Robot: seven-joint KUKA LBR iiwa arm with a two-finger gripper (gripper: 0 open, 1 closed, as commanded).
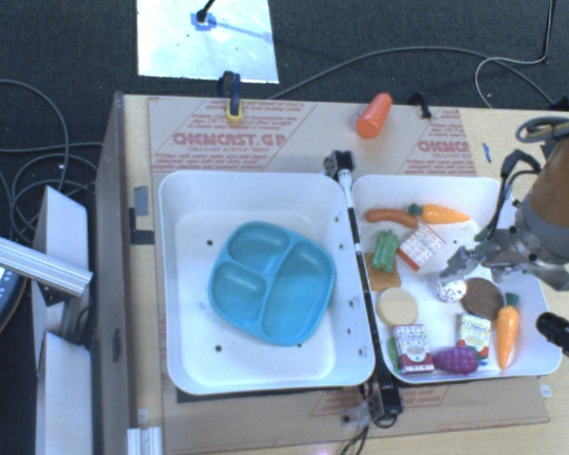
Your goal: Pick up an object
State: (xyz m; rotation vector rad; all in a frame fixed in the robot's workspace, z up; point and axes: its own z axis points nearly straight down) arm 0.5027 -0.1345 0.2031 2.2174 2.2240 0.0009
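The right bin [427, 184] holds several toy foods. An orange carrot [443, 214] and a red sausage [389, 216] lie along its far side. A green pickle [386, 250] and a red-and-white box [422, 247] sit below them. My gripper [467, 263] hangs over the middle of this bin, just above a small white-and-silver piece [450, 290] and a brown cookie [481, 298]. Nothing shows in its grasp. A pale round cracker [397, 306], a red carton [413, 346], purple grapes [457, 359], a small green carton [474, 333] and a second carrot [506, 335] lie near the front.
The left bin [171, 254] holds a blue divided plate [272, 282]. An orange cylinder [374, 115] lies on the cardboard behind the bins. A clamp [232, 98] stands at the back edge. Black cables trail across the dark floor.
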